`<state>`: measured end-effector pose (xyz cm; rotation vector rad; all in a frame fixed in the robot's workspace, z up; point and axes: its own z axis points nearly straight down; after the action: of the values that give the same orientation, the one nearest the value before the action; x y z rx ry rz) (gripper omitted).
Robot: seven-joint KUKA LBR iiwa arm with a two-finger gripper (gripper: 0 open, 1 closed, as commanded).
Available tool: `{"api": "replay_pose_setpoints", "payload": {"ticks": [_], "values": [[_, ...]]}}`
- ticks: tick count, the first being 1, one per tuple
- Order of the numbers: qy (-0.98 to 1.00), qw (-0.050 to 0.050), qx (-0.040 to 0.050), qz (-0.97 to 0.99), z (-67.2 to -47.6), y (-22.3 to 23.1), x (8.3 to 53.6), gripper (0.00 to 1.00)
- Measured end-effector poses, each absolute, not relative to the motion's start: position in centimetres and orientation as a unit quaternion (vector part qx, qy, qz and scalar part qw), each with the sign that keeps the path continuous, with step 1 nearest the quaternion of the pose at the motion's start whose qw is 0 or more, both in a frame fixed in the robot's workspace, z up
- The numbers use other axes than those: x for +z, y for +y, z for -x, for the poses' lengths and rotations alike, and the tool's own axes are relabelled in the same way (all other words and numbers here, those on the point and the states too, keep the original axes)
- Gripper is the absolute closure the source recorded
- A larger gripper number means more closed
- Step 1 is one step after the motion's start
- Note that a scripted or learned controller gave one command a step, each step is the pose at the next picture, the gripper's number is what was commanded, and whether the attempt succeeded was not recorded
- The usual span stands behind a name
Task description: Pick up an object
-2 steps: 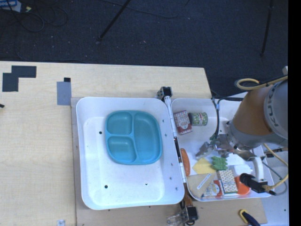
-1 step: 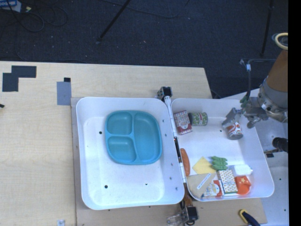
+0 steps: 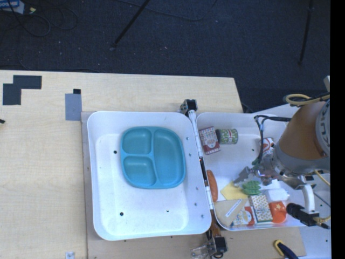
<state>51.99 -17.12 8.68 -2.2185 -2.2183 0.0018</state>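
My gripper (image 3: 247,176) hangs low over the middle of the right bin (image 3: 245,124), reaching in from the right below the arm's orange band (image 3: 302,134). A small green toy (image 3: 251,188) lies directly under or against its tip, and I cannot make out whether it is gripped. Around it lie a yellow flat piece (image 3: 232,191), an orange sausage-shaped item (image 3: 212,185), a red and white packet (image 3: 208,140), a green can (image 3: 228,136), a patterned box (image 3: 260,207) and an orange item (image 3: 278,212).
The left bin (image 3: 102,144) holds a teal divided plate (image 3: 153,157). A clamp (image 3: 189,106) sits where the two bins meet at the back. Cables and a yellow tool (image 3: 284,248) lie off the bench at the right.
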Motion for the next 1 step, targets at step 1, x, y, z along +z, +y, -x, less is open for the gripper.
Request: {"api": "replay_pose_setpoints", "payload": {"ticks": [1], "values": [[-0.708, 0.002, 0.0016, 0.707, -58.41, -19.38, 23.07, 0.00]]}}
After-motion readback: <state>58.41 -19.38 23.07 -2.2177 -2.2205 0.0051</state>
